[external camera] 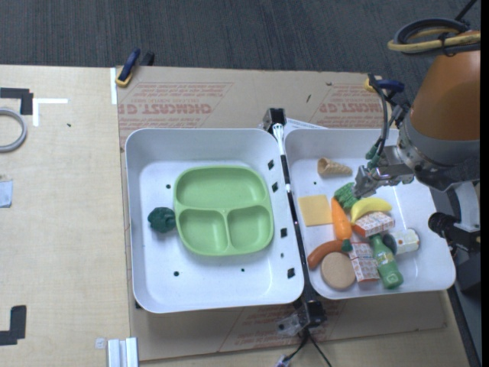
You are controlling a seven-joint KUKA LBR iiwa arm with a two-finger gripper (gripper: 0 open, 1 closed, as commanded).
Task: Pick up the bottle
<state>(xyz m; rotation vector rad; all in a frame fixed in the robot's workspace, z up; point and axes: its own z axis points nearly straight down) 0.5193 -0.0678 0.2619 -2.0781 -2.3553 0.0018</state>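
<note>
The green bottle (386, 264) lies wedged among cartons (374, 224), banana (370, 208) and carrot (341, 219); the gripper (365, 180) hovers nearby, grip state unclear.

Green bottle (386, 262), light green tray (224, 209), yellow banana (370, 207), white bins (145, 228).

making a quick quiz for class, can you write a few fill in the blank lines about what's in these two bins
1. The green bottle lies in the ____ bin of the camera view.
2. The divided tray in the other bin is ____ in colour.
3. The tray has ____ compartments.
4. The gripper hovers above the ____ bin.

Missing words: right; green; three; right
</note>
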